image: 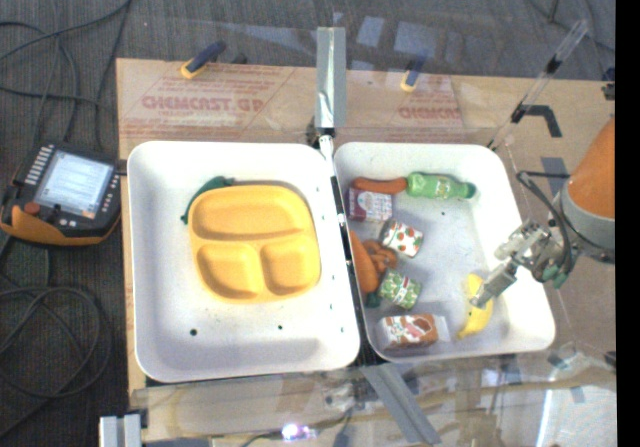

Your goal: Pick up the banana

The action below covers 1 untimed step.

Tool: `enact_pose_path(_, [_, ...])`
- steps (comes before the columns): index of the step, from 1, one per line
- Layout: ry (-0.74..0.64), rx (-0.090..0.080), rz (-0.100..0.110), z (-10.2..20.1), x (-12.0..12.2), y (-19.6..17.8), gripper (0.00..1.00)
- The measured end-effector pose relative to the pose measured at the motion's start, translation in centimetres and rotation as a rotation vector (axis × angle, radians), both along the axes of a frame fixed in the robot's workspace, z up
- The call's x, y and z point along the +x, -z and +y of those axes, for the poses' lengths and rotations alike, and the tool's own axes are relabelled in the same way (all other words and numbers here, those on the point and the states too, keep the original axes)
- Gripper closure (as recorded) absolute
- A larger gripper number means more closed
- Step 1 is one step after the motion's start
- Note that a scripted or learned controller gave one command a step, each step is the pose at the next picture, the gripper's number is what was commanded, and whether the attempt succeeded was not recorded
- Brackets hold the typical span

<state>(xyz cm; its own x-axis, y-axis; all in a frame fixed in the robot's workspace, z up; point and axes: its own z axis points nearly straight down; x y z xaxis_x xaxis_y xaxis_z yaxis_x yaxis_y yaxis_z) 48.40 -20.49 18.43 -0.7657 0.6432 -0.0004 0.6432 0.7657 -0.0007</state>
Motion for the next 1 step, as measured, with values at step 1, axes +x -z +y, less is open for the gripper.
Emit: enact_pose_path(1, [-0.005,-0.005,-0.012,1.18,1.08,9.43,0.00])
